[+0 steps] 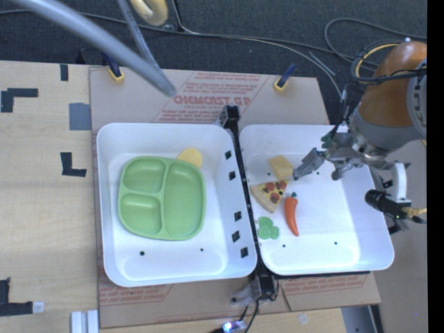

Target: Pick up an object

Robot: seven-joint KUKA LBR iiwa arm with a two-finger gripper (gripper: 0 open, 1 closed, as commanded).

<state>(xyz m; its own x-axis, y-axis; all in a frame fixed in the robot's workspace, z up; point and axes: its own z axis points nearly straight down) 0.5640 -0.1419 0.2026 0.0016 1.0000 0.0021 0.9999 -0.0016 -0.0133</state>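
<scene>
Overhead, two shallow white bins were seen side by side on the tabletop (41, 186), resting on a sheet of cardboard (208, 92). The left bin (111, 255) was occupied by a green divided plate (162, 198), with a small yellow piece (191, 157) tucked just behind the plate's far right corner. The right bin (347, 248) was seen to hold four toy foods grouped near its left wall: a pale yellow block (281, 166), a pizza slice (269, 193) just below the block, an orange carrot (291, 214) lying lengthwise beside the slice, and a green broccoli-like piece (267, 229) nearest the front. The arm (392, 96) was extended in from the right over the right bin, its orange band visible above the wrist. The end effector (303, 171) was pointed toward the yellow block, its tip just to the right of that block and above the carrot. Nothing was seen between its fingers, and whether they were spread or pressed together could not be told.
</scene>
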